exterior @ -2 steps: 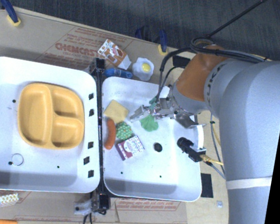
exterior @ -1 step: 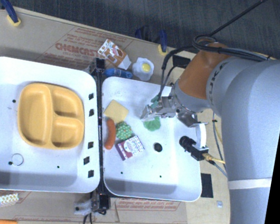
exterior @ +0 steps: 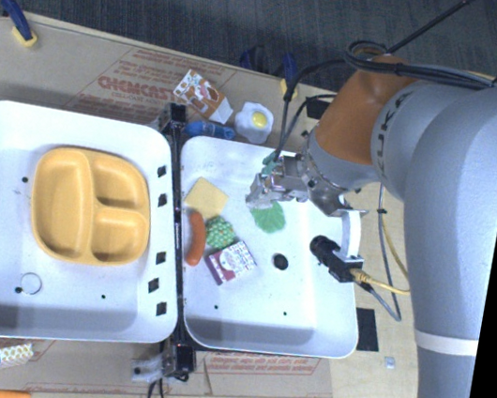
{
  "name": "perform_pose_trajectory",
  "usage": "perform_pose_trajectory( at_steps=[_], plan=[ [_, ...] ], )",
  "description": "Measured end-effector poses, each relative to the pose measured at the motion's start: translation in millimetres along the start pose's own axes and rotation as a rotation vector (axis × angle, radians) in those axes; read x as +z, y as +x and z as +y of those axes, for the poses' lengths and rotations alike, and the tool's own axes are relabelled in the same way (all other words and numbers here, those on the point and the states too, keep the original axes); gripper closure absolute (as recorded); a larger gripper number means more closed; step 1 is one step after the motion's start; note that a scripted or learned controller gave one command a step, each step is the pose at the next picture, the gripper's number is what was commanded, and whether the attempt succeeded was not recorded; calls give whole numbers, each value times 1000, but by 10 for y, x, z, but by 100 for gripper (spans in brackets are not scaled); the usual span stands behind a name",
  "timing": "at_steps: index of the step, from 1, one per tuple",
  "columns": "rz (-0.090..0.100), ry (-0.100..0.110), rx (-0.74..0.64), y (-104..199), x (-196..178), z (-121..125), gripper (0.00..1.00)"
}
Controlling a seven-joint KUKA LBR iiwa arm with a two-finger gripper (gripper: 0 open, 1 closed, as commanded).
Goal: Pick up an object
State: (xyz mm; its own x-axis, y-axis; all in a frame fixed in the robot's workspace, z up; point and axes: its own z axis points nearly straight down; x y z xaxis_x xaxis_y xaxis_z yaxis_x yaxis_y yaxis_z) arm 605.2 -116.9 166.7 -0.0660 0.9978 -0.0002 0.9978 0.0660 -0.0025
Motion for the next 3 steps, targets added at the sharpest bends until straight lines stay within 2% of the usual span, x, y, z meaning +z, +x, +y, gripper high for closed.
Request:
perform_pose_trajectory(
  at_steps=[1,2,3],
  plan=[
    [0,1,0,-2,3,-3,0],
    [1,3,54,219,759,-188,0],
    [2,3,45,100,758,-874,0]
  ],
)
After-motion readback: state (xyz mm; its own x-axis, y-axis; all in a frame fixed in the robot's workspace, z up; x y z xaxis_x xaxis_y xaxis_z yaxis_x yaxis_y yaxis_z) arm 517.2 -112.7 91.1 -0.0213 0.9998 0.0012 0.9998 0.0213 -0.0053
